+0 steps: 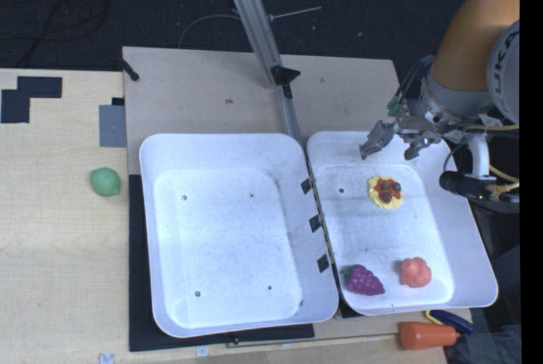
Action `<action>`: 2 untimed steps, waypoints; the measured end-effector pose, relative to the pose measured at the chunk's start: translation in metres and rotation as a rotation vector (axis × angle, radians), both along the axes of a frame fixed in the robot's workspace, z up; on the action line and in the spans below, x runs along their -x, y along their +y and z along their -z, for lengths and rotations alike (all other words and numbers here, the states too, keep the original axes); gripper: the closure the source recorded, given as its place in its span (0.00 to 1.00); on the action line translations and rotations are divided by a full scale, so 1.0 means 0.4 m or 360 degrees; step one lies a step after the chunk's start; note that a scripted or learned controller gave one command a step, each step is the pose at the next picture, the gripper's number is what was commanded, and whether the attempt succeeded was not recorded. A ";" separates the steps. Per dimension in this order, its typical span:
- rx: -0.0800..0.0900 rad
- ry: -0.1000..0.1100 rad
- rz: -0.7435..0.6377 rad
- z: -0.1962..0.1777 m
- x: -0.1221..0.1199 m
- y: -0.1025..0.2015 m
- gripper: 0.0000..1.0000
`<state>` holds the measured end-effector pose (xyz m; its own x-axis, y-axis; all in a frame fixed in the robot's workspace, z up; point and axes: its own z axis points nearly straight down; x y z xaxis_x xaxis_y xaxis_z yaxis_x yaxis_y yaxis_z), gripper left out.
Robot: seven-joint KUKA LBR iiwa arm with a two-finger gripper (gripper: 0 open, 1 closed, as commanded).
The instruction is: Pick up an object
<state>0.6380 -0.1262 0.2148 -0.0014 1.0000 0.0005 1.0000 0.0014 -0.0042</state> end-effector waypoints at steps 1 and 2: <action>0.0000 0.0002 0.0000 0.154 -0.003 0.017 0.00; 0.0000 0.0000 0.0000 0.265 -0.015 0.021 0.00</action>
<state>0.6438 -0.1178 0.1089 -0.0012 1.0000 0.0004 1.0000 0.0012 -0.0042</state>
